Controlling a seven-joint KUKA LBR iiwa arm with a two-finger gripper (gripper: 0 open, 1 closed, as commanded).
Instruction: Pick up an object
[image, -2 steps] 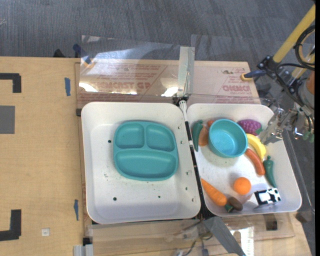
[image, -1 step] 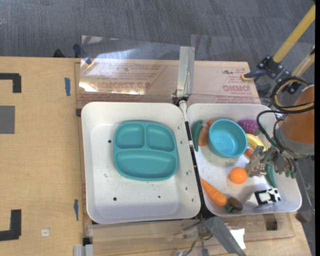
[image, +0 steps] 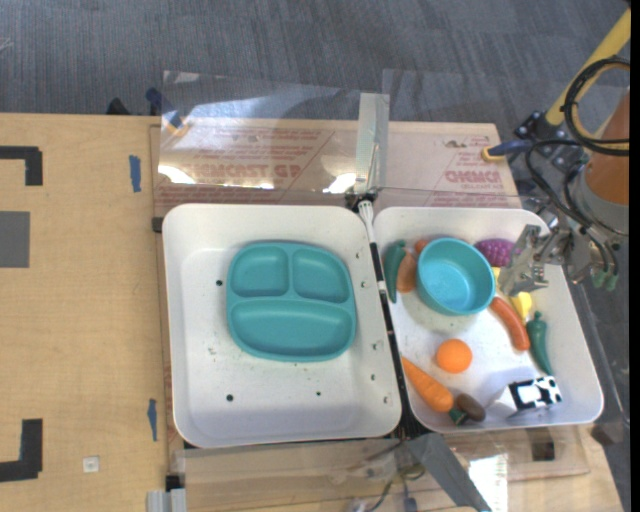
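The right bin, right of centre in the frame, holds the toys: a teal bowl, purple grapes, an orange ball, two carrots, a green pepper and a black-and-white cow. The gripper hangs beside the grapes; whether it is parted or closed cannot be told. A teal divided plate lies in the left bin.

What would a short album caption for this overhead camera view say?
Robot gripper hovers over the right bin of toy food beside a teal bowl; a teal divided plate fills the left bin.
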